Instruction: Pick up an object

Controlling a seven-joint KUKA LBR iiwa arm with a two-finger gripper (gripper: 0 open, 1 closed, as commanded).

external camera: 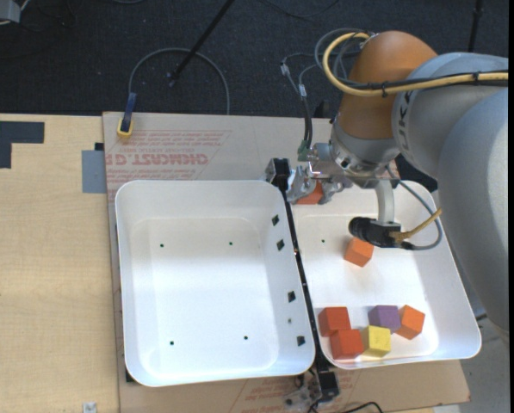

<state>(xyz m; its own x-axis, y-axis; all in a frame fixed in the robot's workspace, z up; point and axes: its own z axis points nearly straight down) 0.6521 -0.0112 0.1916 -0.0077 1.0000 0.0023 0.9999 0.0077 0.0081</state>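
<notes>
Though matte, 6 foam cubes (370, 329).

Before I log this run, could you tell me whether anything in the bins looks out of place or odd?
One orange cube lies alone mid-way up the right bin, apart from the cluster of cubes at its near end. Another orange object sits at the claw by the far rim. No spills or damage.

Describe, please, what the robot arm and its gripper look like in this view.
The arm is bulky, rounded and pale grey, with a glossy orange band above the wrist. A yellow cable and thin black ones loop over that band. The gripper is a small cluster of metal and black parts, with a black cable curling out beside it.
</notes>
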